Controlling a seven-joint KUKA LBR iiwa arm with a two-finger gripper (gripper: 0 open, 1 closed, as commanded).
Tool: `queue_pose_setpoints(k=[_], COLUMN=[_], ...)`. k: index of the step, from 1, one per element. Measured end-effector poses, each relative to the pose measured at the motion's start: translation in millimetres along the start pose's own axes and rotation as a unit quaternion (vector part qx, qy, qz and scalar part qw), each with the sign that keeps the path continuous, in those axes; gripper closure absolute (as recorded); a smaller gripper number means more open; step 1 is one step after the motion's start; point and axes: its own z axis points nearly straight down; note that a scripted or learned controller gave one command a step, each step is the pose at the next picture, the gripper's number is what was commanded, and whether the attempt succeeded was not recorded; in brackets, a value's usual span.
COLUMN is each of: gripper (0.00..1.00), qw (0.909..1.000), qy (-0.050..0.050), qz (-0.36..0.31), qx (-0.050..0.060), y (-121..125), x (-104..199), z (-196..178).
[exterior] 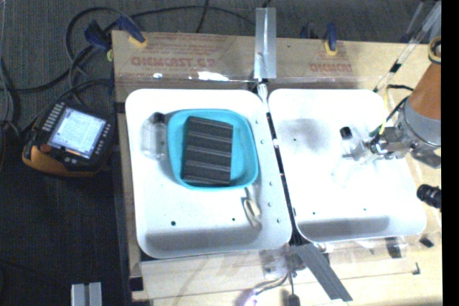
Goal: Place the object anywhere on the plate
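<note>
Plate (247, 154): bright turquoise, plain. Block (208, 150) on it: dark grey, ridged in parallel stripes. Both bins (215, 229) white with small dark dots. Bench (186, 57): pale tan board, faded red lettering along far edge. Arm (429, 93): grey, orange band.

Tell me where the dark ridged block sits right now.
The dark ridged block lies on the blue plate in the left bin, with a clear bottle just off the plate's left edge.
</note>
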Motion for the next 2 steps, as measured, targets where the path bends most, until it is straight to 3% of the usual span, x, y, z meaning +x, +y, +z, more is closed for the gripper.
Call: queue_pose_setpoints(k=[1, 2], gripper=[0.0, 0.0], qw=[1.0, 0.9986], qy=[0.0, -0.002], qz=[0.0, 0.053], qx=[0.0, 0.0], y=[0, -32], x=[0, -2], z=[0, -135])
